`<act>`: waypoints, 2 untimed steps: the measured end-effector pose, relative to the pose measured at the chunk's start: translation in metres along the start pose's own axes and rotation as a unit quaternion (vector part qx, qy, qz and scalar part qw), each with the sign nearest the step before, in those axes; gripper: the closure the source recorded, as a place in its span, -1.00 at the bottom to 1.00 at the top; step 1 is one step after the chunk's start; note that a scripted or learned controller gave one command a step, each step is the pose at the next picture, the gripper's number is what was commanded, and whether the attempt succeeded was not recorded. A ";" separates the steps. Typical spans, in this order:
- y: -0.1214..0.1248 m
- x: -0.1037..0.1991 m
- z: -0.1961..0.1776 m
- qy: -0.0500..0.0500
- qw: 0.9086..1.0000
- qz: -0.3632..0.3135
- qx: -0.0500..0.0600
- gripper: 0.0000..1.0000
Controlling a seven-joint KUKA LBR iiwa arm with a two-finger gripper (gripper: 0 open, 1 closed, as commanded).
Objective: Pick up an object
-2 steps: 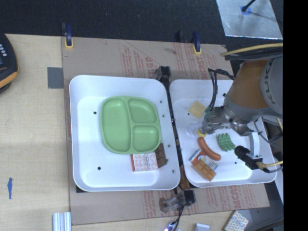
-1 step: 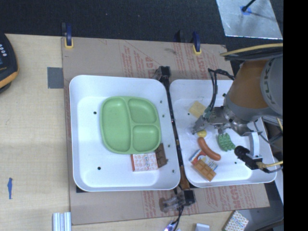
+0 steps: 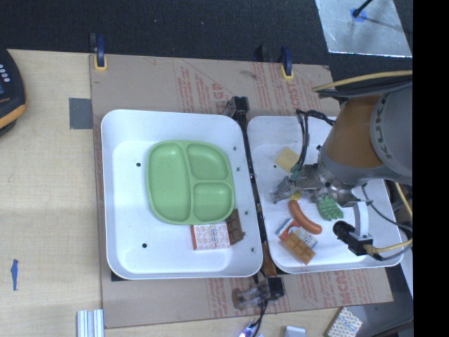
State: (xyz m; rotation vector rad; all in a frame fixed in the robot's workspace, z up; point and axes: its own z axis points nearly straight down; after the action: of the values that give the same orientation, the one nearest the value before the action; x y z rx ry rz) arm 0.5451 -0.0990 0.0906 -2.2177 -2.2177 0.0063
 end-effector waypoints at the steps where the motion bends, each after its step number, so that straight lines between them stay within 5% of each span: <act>1: 0.001 -0.001 -0.012 -0.001 1.000 0.000 0.000 1.00; 2: 0.000 -0.001 -0.011 -0.001 1.000 0.000 0.000 -1.00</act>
State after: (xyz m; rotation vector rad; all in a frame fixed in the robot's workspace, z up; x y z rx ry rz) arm 0.5456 -0.1000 0.1019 -2.2183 -2.2187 0.0079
